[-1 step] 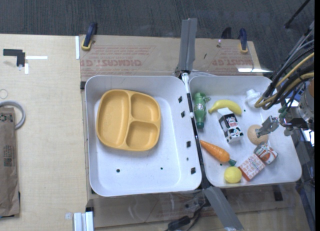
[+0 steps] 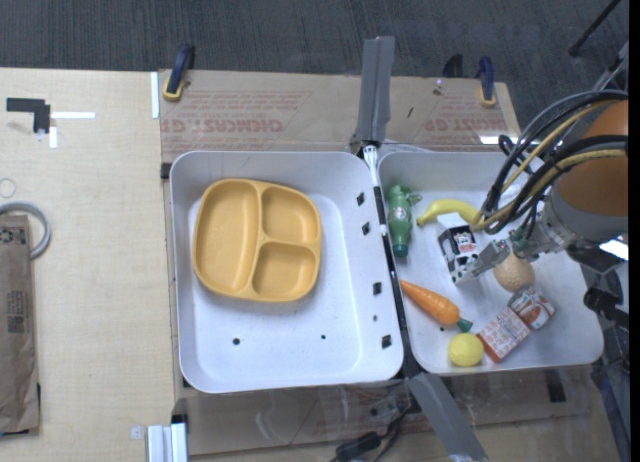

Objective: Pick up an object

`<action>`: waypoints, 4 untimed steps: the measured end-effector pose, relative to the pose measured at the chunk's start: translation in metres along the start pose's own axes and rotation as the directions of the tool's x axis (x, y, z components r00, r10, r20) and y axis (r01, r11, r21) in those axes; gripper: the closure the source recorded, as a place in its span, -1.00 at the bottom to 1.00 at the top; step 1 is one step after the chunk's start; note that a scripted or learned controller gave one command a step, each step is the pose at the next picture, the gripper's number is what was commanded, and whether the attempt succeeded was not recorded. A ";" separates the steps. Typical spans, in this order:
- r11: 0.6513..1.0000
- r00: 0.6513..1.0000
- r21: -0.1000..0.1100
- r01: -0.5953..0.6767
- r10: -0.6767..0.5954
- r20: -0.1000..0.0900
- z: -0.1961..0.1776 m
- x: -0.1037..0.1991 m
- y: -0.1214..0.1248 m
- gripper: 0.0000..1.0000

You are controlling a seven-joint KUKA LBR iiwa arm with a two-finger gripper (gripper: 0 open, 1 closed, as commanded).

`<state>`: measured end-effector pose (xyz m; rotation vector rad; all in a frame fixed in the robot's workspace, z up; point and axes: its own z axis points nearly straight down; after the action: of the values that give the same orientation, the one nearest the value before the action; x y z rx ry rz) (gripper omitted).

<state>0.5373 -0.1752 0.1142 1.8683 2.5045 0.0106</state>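
a: is something picked up already?
b: no, i think not. the gripper [image 2: 487,260] is low inside the right bin [image 2: 575,355], but nothing is lifted. every thing lies on the bin floor.
a: is it open or closed?
b: i cannot tell. that part is too small and mixed with cables.
a: which thing is the closest to it?
b: a pale round ball [image 2: 514,274], just beside the gripper on the arm's side, maybe touching it. the carrot [image 2: 430,302] is near, on the other side. the red packet [image 2: 512,325] and the lemon [image 2: 465,349] are a little further. the banana [image 2: 447,211] and the green bottle [image 2: 400,218] are behind it.
a: so what is left?
b: nearly all, in my judgement: to close on one thing and to raise it.
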 end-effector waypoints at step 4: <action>0.993 0.993 0.014 0.118 -0.118 -0.008 -0.065 -0.006 0.082 -1.00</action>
<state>0.6167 -0.1571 0.1801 1.7242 2.6224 -0.0030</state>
